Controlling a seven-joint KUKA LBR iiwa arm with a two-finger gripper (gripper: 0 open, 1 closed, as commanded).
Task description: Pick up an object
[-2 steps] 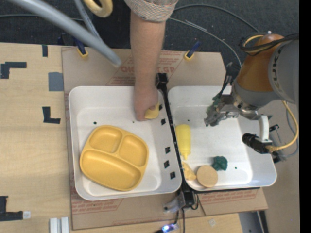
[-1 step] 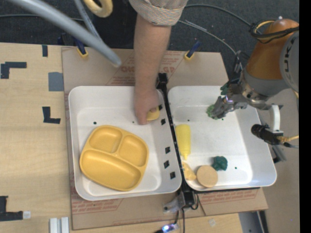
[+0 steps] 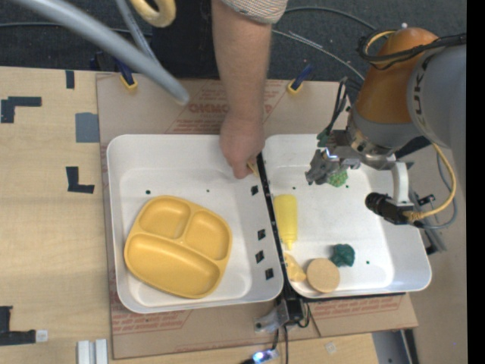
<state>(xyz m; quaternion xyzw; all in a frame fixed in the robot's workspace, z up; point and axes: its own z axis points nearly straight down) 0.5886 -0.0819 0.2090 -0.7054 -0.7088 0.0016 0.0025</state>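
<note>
End effector (image 3: 324, 167) over small green leafy object (image 3: 336, 177); grip state unclear. Center on it, descend straight, avoid bin wall.

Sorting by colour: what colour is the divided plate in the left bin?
Yellow: the divided plate shows plainly in the camera view.

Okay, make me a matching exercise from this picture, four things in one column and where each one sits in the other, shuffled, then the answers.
Things:
1. yellow divided plate
2. tan round disc
3. person's hand
4. gripper

Places:
A. right bin, near front edge
B. over the right bin's back part, at a green item
C. lying in the left bin
D. at the divider between the bins, toward the back

Pairs: 1-C, 2-A, 3-D, 4-B
</note>
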